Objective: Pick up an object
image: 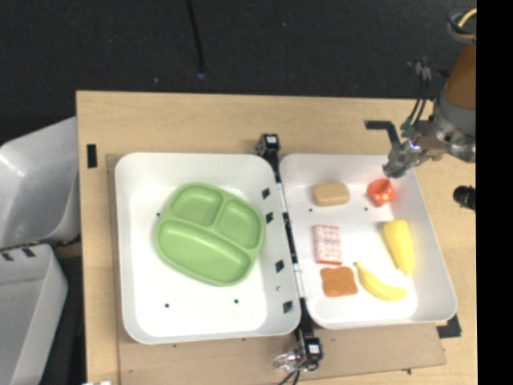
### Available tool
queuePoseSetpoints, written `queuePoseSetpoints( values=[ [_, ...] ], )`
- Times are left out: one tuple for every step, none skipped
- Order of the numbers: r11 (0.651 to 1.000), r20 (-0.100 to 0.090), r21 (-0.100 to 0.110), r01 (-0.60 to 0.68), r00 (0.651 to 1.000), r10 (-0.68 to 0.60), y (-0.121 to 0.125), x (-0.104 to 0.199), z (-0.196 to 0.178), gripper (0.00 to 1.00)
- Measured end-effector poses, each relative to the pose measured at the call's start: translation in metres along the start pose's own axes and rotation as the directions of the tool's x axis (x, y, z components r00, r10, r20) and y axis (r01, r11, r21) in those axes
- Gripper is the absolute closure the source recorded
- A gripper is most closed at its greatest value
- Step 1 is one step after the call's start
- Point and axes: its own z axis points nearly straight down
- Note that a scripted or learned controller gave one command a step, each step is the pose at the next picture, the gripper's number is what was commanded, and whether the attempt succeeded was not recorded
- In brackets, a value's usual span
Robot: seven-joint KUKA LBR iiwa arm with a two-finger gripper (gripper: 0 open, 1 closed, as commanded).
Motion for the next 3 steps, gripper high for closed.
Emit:
queuePoseSetpoints(
  values=[
    [1.0, -0.002, 0.005, 0.004, 1.0, -0.004, 0.001, -0.001, -0.012, 1.0],
    [1.0, -0.003, 0.007, 0.006, 1.0, -0.006, 0.001, 0.058, -0.02, 1.0],
    [1.0, -0.003, 0.009, 0.006, 1.0, -0.006, 0.002, 0.112, -0.008, 1.0]
  ],
)
